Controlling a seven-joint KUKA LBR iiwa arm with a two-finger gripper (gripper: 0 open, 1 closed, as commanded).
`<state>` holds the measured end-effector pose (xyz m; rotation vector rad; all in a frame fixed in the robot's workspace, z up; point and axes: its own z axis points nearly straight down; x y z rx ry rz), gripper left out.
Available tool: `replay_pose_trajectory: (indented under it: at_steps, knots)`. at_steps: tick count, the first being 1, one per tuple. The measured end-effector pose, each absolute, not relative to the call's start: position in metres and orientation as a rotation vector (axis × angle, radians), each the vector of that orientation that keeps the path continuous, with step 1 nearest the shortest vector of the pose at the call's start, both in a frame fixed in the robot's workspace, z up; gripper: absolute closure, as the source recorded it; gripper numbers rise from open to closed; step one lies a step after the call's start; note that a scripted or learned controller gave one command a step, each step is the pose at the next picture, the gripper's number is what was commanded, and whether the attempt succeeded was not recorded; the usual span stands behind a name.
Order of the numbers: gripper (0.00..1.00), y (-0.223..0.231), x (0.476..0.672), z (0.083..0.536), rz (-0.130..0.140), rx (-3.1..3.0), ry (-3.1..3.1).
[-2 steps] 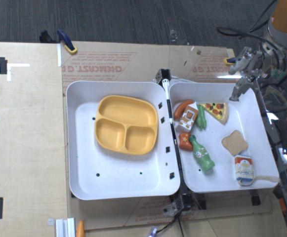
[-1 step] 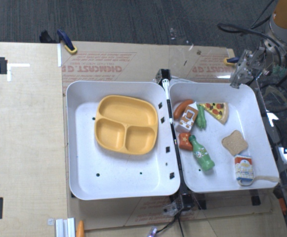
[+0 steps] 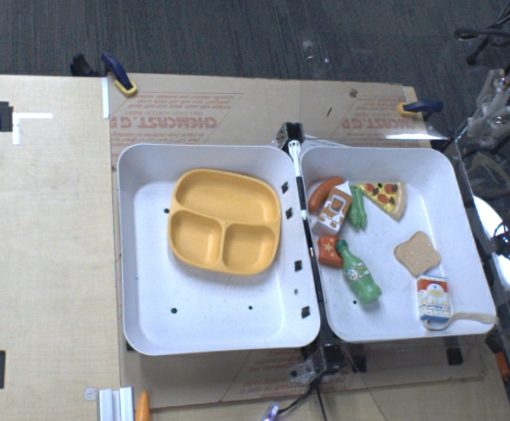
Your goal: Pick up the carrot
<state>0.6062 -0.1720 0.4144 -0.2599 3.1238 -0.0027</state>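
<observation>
Cannot tell the claw's (image 3: 499, 102) opening or load. Well to its left, could snag the carton (image 3: 334, 210) touching the carrot (image 3: 319, 193), or strike the bin wall (image 3: 300, 202).

The arm (image 3: 503, 95) sits at the right edge, beyond the bins.

I can't make out the carrot (image 3: 327, 251) fully: at centre-right it lies partly under the carton (image 3: 333, 210) and beside the bottle (image 3: 359, 275). At the upper right edge, the arm (image 3: 503, 95) is cut off and blurred.
</observation>
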Motion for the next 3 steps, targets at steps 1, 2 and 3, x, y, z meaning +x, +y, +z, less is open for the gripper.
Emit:
replay_pose_trajectory:
  at_steps: [1,2,3]
  knots:
    - [1.00,-0.2178,0.6029,0.5427,0.000,-0.385,3.114]
    - [0.00,-0.2174,0.6031,0.5422,0.001,-0.386,3.115]
    - [1.00,-0.2174,0.6051,0.5519,0.000,-0.384,3.109]
